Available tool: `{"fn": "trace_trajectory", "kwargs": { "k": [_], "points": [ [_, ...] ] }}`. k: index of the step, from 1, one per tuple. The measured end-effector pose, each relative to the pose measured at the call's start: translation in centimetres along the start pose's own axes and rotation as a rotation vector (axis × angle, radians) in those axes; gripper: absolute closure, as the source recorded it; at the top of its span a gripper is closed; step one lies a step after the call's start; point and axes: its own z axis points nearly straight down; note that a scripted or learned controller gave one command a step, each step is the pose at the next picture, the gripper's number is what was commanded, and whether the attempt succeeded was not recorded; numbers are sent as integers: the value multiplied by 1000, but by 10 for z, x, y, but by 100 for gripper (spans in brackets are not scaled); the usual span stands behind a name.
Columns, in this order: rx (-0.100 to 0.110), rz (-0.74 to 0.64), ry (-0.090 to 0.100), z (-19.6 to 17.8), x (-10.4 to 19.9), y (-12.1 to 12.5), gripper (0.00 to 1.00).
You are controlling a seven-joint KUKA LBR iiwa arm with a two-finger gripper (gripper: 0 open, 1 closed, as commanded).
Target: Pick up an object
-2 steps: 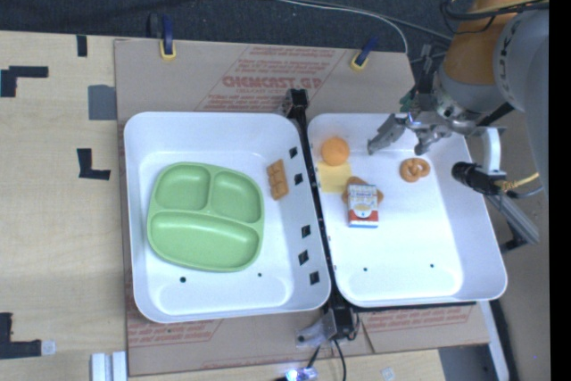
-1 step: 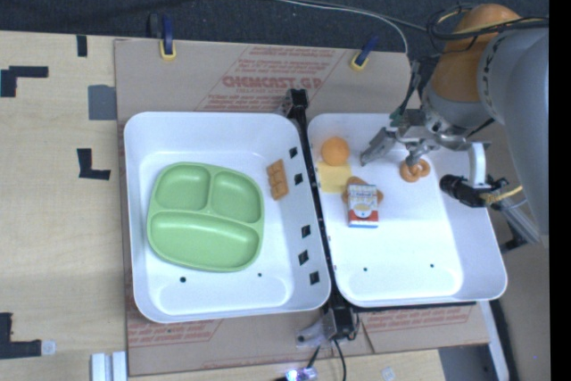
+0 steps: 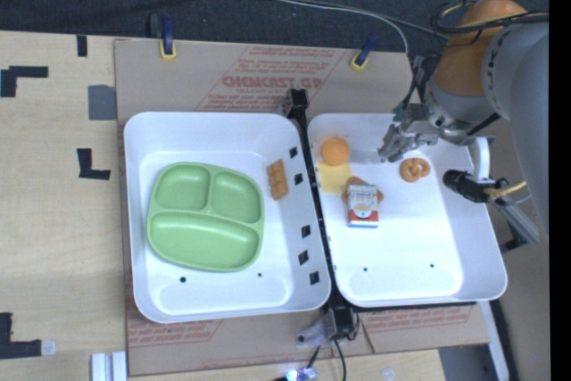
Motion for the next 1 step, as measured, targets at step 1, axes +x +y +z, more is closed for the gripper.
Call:
{"fn": "trace_trajectory", "kwargs": {
  "k": [1],
  "points": [
    [-6, 2, 0, -60, -6, 4, 100]
  ]
}}
